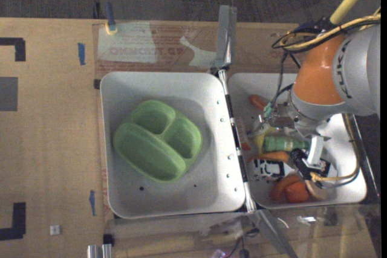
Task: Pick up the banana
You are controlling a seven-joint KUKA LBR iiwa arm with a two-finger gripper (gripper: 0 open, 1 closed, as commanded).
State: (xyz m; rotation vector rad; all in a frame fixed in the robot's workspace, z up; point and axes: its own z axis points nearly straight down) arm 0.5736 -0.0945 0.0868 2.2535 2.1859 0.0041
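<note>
A cardboard-covered bench (48, 148) carries two shallow white bins. The gripper (284, 130) hangs low in the right bin (351, 184), largely masked by the wrist; whether it is apart or together I cannot tell. Just beside it, toward the divider, a yellow sliver, seemingly the banana (259, 141), lies among orange and red toy foods. Well beyond, the left bin (121, 87) holds a glossy green divided plate (158, 139).

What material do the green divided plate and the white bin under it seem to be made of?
The green divided plate looks like moulded plastic with a matte finish: uniform colour, soft rounded ridges. The white bin is probably also plastic or coated sheet, smooth and slightly glossy, with rounded corners.
</note>
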